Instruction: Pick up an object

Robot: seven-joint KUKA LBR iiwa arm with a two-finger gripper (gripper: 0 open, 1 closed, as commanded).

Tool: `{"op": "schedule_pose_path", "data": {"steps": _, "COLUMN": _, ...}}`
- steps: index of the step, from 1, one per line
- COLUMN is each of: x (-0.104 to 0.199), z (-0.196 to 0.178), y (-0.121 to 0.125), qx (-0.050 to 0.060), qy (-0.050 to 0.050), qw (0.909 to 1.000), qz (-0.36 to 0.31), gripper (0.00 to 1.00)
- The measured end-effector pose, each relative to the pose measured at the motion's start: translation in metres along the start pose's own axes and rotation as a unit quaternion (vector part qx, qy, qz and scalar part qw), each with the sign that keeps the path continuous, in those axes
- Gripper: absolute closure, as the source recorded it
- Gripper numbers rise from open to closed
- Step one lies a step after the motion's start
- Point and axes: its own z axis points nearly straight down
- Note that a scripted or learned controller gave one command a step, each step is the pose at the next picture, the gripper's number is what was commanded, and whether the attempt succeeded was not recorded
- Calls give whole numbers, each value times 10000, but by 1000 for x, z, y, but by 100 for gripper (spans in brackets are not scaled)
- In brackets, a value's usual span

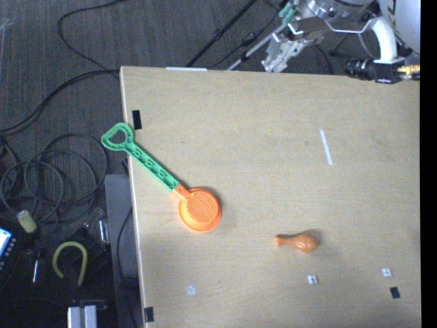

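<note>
strainer [164,179] handle overhangs board [273,128] edge

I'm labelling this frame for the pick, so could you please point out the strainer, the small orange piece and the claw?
strainer [200,209]: camera view, on its orange mesh head.
small orange piece [300,241]: camera view, on its rounded body.
claw [278,59]: camera view, between its fingertips.

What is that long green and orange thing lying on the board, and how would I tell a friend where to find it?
Start at the tan board and go to its left edge. There a toy strainer lies slantwise, its green handle loop poking out past the edge and its round orange mesh head resting further in. Its only neighbour, a small orange pear-shaped piece to the right, is short, plain and has no handle.
</note>
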Motion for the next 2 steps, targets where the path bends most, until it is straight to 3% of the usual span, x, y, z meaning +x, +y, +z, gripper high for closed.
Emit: {"op": "schedule_pose_path", "data": {"steps": 2, "x": 64, "z": -13, "y": 22, "qx": -3, "qy": 1, "qw": 9997, "qz": -232, "gripper": 100}}
